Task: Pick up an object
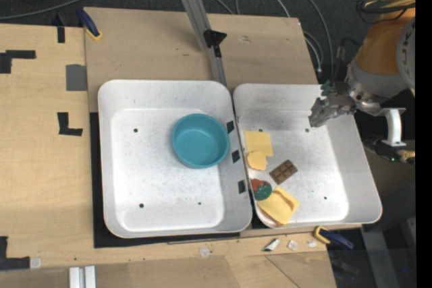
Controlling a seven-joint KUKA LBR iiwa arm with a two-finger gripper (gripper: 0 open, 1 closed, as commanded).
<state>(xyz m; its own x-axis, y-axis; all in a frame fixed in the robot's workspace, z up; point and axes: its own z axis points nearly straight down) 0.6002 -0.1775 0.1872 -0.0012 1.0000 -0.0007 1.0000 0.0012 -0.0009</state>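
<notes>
- Grey arm with its orange band point(386, 44) reaches in from the right; the two-finger gripper point(317, 117) hangs over the upper right of the right white bin point(351, 165), nothing visible between its fingers, and I cannot tell whether they are parted or closed.
- Left white bin point(121, 165): a round teal plastic bowl point(199, 139), mouth up, right of centre.
- Right bin, left side: a pale yellow flat square point(258, 141), a small rounded yellow piece point(256, 160) touching below.
- Brown rectangular chocolate-like block point(283, 172), long axis slanting up to the right, well apart from the gripper.
- Lower left corner: a small red-and-green piece point(260, 189) beside a yellow wedge-shaped block point(279, 206).
</notes>
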